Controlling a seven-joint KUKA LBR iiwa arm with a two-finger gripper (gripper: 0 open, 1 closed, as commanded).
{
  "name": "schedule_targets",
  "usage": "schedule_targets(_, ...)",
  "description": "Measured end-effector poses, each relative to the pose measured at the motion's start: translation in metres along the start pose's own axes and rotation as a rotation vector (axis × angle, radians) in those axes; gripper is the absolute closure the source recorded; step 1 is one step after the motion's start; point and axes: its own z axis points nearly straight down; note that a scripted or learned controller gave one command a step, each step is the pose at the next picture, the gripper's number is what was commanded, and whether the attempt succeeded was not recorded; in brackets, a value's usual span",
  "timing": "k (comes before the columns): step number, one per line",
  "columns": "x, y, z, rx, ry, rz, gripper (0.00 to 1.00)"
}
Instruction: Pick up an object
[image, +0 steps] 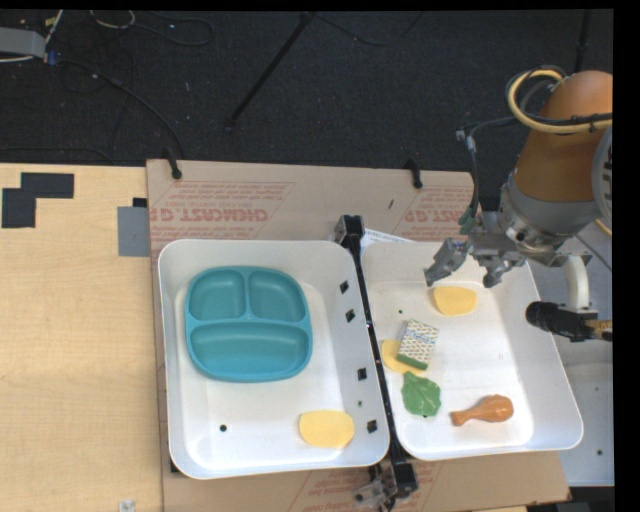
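From above, the gripper (466, 262) hangs over the back of the right bin (545, 345). Its two fingers are spread apart and hold nothing. A flat yellow disc (455, 300) lies right under the fingers, just a little toward the front. It is the closest thing, so the arm likely needs to go straight down. The patterned block (418, 342), green leaf (421, 394) and chicken leg (484, 410) lie farther forward. The left bin (185, 410) holds a blue plate (247, 324).
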Motion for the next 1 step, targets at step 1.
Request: schedule_targets(1,-0.0001,0.0019,-0.0074,-0.012,-0.001,-0.001,0.00)
